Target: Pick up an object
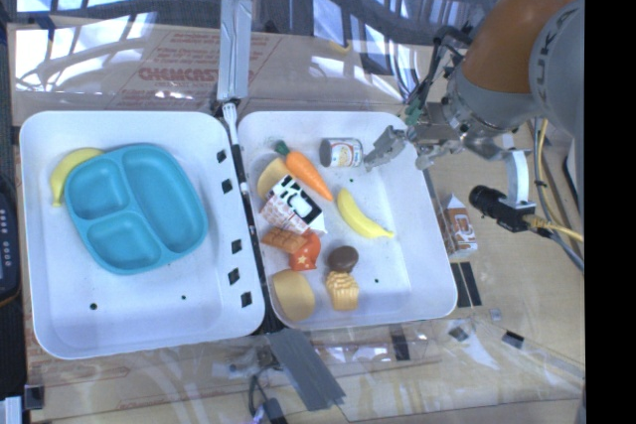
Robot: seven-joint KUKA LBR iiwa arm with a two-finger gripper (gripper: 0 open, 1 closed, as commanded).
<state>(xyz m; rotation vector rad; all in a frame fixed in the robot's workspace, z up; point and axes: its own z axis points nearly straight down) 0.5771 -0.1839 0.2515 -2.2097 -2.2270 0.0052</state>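
Observation:
The right bin [422, 258] holds a carrot [307, 175], a small can [342, 152] lying on its side, a yellow banana [361, 216], a black-and-white box [295, 201], a red toy [303, 250], a chocolate-topped cake [343, 259], a yellow muffin [343, 291] and a tan bun [293, 295]. My gripper [405, 152] hovers over the bin's far right corner, just right of the can. Its fingers [382, 147] are spread open with nothing between them.
The left bin [60, 313] carries a blue divided plate [134, 206] and a second banana [68, 169] by its far left edge. A small packet [459, 228] lies on the bench right of the right bin. Cables hang from the arm at the right.

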